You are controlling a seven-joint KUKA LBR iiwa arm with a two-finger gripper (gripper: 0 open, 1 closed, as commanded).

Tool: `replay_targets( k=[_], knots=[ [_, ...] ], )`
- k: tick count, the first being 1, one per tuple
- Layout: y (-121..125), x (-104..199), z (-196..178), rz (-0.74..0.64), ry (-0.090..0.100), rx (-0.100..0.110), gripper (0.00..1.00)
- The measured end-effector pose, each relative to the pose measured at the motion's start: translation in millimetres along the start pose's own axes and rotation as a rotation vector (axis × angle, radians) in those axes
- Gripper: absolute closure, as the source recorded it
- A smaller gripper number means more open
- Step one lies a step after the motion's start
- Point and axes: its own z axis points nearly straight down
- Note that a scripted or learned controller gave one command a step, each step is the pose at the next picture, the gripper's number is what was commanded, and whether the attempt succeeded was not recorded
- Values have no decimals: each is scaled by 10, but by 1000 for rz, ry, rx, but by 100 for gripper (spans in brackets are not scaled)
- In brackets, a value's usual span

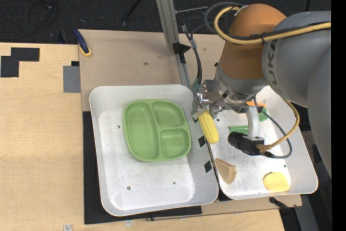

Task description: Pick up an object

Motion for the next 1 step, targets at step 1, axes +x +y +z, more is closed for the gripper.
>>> replay_targets(
  k=[1],
  knots=[
    [167, 459, 161, -1, 0, 1, 100]
  ],
)
